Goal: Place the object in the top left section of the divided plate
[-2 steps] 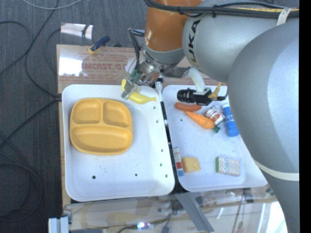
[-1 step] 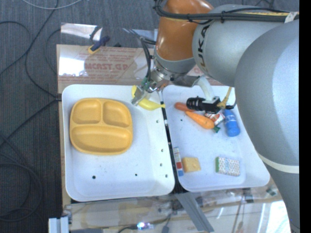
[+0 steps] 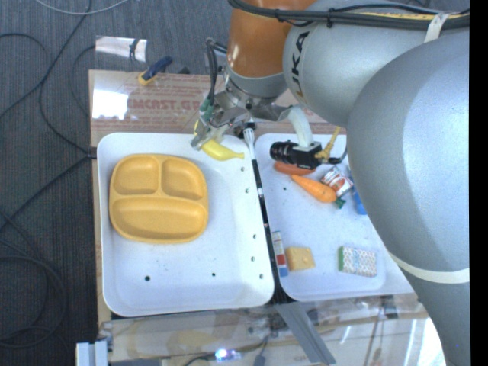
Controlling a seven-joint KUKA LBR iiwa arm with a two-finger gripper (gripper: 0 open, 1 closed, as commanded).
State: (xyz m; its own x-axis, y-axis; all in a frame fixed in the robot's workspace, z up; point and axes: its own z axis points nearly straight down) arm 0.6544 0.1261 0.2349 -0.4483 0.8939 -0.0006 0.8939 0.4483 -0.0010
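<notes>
A broad, smooth grey arm (image 3: 396, 90) is being shown, with a glossy orange band (image 3: 263, 21) above the wrist. Black lettering is being displayed on the grey shell, and dark cables are being routed across the orange section.

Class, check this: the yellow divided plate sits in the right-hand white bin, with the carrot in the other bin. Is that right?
Not quite. The camera view shows the yellow three-section plastic divided plate in the left-hand shallow white bin, not the right. The orange carrot does lie in the other bin, on the right.
</notes>
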